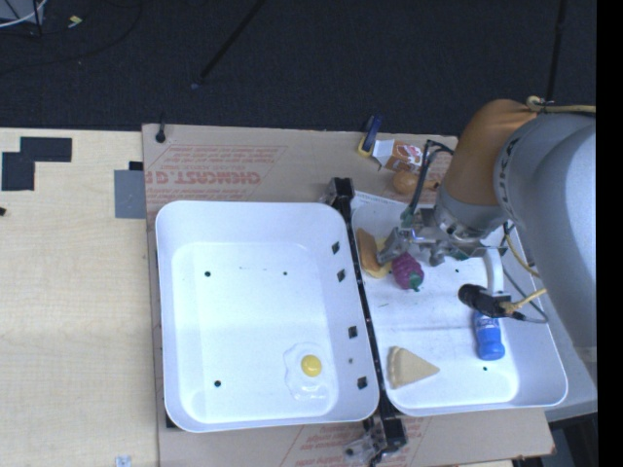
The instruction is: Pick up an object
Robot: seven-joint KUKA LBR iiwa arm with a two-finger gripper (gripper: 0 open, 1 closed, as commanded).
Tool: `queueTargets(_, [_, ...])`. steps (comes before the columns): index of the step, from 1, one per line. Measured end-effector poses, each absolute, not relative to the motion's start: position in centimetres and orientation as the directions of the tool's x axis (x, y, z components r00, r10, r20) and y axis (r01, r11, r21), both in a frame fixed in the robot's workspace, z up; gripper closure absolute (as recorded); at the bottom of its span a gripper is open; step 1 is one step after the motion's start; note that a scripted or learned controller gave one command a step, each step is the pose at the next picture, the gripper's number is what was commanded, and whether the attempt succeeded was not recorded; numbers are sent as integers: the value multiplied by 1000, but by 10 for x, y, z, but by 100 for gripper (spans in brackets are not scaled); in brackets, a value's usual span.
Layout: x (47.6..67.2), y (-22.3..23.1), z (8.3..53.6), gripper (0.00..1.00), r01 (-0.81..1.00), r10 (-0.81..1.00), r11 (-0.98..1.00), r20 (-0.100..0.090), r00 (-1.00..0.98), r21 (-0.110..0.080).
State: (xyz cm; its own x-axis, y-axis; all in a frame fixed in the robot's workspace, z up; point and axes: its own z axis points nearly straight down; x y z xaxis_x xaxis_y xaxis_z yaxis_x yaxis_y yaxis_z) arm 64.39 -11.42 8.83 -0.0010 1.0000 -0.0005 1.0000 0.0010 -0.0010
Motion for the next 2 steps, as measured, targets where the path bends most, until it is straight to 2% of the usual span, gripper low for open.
queueTargets(1, [644,-114,98,100,1000,1000,4,0,-4,-3])
queueTargets(2, [647,-82,257,100,1000,1000,3,-1,-3,16])
